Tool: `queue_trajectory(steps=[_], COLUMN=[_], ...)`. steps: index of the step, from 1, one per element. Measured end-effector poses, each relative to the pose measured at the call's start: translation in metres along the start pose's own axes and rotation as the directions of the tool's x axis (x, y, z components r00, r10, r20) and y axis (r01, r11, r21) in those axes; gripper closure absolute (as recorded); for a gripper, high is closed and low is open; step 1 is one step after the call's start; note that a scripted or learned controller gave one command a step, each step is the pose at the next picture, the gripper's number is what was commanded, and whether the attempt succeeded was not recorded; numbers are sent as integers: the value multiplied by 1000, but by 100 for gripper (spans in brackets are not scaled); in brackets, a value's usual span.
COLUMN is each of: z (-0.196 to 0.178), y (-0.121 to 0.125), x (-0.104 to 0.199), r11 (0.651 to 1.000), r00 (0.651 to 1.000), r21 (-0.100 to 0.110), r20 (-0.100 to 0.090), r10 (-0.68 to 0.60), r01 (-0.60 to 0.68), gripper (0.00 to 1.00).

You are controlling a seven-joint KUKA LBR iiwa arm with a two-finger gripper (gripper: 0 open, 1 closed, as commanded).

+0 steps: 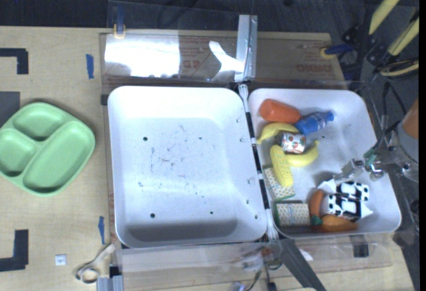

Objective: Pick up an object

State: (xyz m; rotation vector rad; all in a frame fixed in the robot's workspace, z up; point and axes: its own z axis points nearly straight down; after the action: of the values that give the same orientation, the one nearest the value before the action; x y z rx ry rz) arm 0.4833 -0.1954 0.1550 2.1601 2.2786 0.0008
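Camera view: tool [370, 164] hovers at the right bin's [346, 102] right wall, toys piled left of it.
Whether the tool is released or clenched cannot be told. Nearest, just near-left of it, lies the black-and-white block [348, 199]. Farther left sit the corn cob [281, 170], its long axis running near to far, and the banana [296, 150].
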Motion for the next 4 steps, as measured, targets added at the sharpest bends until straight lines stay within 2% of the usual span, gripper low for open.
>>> queue_trajectory(steps=[1, 2, 3, 4], z=[-28, -18, 5, 69], y=[38, 113, 136, 130], x=[2, -24, 32, 30], r11=[995, 990, 983, 995], r00=[995, 990, 983, 995], r21=[0, 1, 3, -1], r20=[0, 0, -1, 0], r10=[97, 142, 186, 100], r01=[-97, -142, -186, -100], gripper=[0, 0, 0, 0])
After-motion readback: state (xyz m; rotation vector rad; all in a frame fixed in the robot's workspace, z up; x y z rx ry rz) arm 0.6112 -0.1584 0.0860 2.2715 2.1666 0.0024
